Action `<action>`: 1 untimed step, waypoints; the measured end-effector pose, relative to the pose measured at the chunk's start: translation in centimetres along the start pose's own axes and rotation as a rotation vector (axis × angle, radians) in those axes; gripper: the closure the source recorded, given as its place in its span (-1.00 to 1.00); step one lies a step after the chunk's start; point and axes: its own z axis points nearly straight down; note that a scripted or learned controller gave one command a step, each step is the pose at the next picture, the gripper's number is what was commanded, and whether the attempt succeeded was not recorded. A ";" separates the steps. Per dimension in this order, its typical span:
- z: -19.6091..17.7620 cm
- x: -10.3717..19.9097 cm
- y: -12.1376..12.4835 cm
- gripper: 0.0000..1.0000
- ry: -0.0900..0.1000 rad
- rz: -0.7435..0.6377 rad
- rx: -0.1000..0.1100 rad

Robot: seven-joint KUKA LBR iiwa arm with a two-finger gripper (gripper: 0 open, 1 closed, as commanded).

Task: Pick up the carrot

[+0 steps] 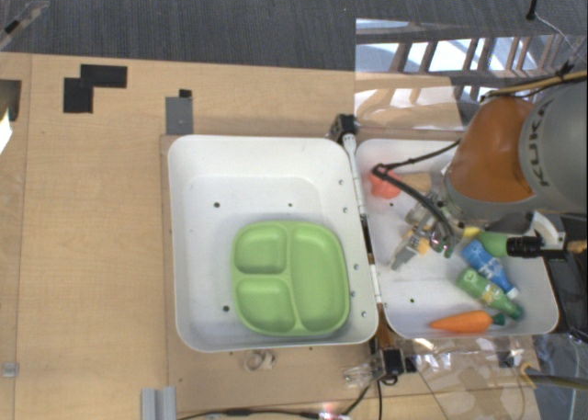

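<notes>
Reaching is the step you are still working through: the grey arm (533,147) is hanging over the glossy white right bin (404,303), metal hand (409,248) gripping nothing, its opening unreadable. You are needing to drop toward the tapered orange carrot (461,322), lying just below-right of the hand.

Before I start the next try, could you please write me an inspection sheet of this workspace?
Surface: wooden bench with left bin and right bin side by side.
Job's things: carrot lies at the right bin's near edge, apart from the gripper.
Clutter: green divided plate in the left bin; blue-and-green bottle and a pink object in the right bin.
Grippers: gripper over the right bin, holding nothing.
Cables: black cable by the wrist.
Surroundings: grey carpet.
</notes>
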 end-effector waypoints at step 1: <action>-1.3 -0.3 0.3 1.00 -0.010 -0.008 -0.005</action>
